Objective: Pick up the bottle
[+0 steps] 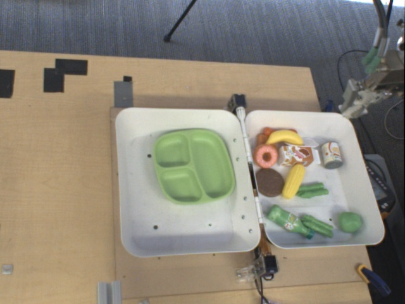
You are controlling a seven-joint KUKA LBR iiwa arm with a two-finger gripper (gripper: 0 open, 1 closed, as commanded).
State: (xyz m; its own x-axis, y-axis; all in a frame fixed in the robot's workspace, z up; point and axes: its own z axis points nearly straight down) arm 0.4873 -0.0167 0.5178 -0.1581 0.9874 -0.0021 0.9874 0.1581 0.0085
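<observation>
The bottle [288,221] is green with a pale label. It lies on its side at the front of the right bin [364,170], its neck toward the divider between the bins. My gripper [354,101] hangs outside that bin, just past its far right corner, well away from the bottle. Nothing is visibly held in it.
Around the bottle lie a green pod [319,225], a lime [350,221], a brown disc [271,182], corn [293,180], green beans [312,190], a donut [266,156], a banana [284,136], a carton [297,154] and a can [331,154]. The left bin [136,170] holds a green divided plate [193,165].
</observation>
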